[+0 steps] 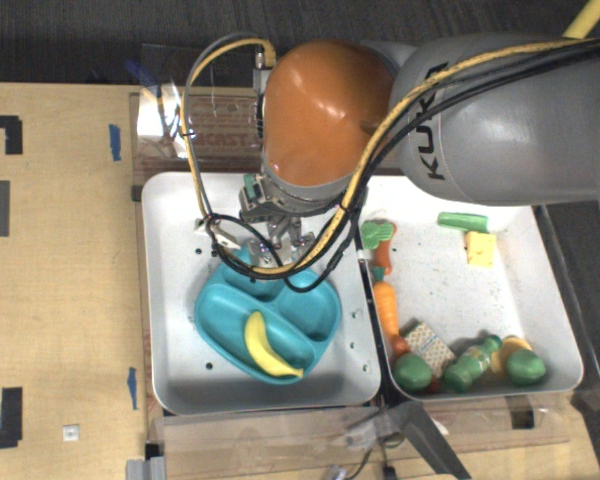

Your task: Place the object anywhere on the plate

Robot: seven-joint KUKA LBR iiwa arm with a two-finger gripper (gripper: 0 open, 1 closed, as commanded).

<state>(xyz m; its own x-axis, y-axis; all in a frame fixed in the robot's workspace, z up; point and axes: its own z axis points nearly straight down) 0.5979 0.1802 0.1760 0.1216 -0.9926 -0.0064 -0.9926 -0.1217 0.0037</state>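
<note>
A teal plate with compartments (220, 318) lies in the left bin (170, 268). A yellow banana (264, 347) rests in the plate's near compartment. My gripper (272, 246) hangs over the plate's far edge, below the orange band of the arm. Cables and the wrist hide the fingertips, and nothing shows between them.
The right bin (540, 288) holds a carrot (386, 308), a green stick (463, 222), a yellow block (479, 249), a patterned block (429, 346) and several green toy foods at its near edge. The arm's bulk covers the space above both bins' far side.
</note>
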